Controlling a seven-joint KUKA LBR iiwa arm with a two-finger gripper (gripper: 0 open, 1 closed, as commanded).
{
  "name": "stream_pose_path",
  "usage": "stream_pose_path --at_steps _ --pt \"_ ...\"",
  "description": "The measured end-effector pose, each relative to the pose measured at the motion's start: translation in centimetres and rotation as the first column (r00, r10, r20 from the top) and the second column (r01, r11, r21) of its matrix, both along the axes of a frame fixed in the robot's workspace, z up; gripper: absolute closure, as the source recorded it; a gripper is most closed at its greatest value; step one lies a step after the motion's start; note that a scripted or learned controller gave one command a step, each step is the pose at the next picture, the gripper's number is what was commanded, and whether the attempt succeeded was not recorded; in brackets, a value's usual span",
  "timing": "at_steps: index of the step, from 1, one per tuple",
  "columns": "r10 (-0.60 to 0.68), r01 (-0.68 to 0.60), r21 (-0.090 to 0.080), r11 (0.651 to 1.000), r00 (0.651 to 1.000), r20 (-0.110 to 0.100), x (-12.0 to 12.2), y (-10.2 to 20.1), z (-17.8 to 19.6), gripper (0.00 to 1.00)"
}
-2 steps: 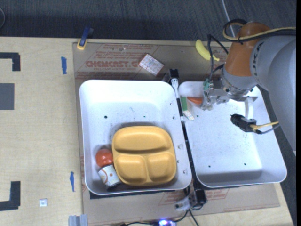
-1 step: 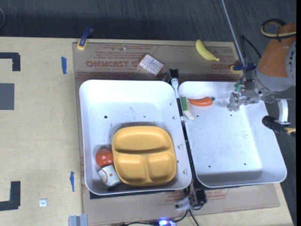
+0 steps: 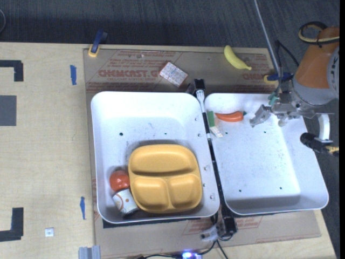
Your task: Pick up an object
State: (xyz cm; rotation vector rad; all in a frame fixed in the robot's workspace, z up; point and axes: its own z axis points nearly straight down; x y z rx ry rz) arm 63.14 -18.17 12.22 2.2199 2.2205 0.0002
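In the right bin (image 3: 280, 198) a toy carrot (image 3: 229, 116), orange with a green tip, lies near the far left corner. My gripper (image 3: 270, 118) hangs over the far edge of this bin, just right of the carrot and not touching it. Its fingers (image 3: 259, 117) are spread open with nothing between them. The left bin (image 3: 108, 117) holds a yellow divided tray (image 3: 164, 177), a red-orange ball (image 3: 119, 180) and a small white and orange toy (image 3: 125, 200), both at the tray's left side.
A toy banana (image 3: 236, 58) and a small patterned card (image 3: 173, 73) lie on the cardboard behind the bins. A black divider clip (image 3: 200, 88) sits between the bins at the far edge. Blue clamps (image 3: 97, 41) hold the cardboard.
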Motion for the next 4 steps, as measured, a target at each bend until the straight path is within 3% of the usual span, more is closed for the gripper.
stream_pose_path --at_steps 1,2,3,4 --pt "0.001 -0.001 0.002 1.000 1.000 -0.001 2.6 8.3 -3.7 0.00" --pt "0.003 -0.003 0.001 1.000 1.000 -0.001 2.6 8.3 -2.6 1.00" --pt "-0.001 0.001 0.002 1.000 1.000 -0.012 3.3 3.8 -2.3 1.00" --pt "0.000 0.000 0.002 1.000 1.000 -0.003 -3.0 0.0 4.1 1.00"
